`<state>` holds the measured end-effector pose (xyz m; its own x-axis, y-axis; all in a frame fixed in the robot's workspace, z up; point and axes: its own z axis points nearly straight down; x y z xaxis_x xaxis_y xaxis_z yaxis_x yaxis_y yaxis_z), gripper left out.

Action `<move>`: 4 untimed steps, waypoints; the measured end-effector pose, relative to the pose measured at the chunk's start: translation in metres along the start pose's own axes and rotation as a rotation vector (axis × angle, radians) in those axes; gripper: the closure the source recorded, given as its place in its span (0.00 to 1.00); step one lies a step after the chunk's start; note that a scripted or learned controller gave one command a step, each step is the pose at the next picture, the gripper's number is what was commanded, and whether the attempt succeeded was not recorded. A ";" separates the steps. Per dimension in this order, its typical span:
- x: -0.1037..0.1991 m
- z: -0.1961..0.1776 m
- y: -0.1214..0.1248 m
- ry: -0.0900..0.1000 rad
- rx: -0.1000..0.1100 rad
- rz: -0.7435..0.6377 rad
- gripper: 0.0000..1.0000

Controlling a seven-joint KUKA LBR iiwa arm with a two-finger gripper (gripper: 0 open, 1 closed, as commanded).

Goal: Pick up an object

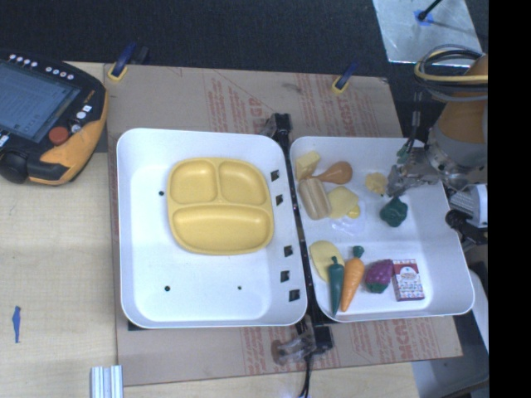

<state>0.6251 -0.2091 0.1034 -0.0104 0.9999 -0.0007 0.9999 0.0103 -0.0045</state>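
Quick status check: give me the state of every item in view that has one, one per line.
Gripper: low over the right bin, above the broccoli; grasp unclear.
Broccoli: in right bin, beside the gripper.
Yellow tray: upright in left bin.
Carrot: lying flat.
Hot dog: lying flat.
Red box: lying flat.

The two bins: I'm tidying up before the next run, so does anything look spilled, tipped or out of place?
Nothing stands out. The yellow plate lies flat in the left bin. The toy food, such as the carrot and small red box, lies loose inside the right bin, none over the rim.
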 end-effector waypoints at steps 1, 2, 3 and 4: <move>0.000 0.000 0.000 0.000 0.001 -0.002 0.00; -0.002 0.010 -0.039 0.000 0.000 0.005 0.00; 0.037 0.011 -0.013 -0.001 -0.004 0.004 0.00; -0.003 0.012 -0.039 0.001 0.000 0.007 0.00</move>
<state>0.5866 -0.2122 0.0920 -0.0033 1.0000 0.0007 1.0000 0.0033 -0.0048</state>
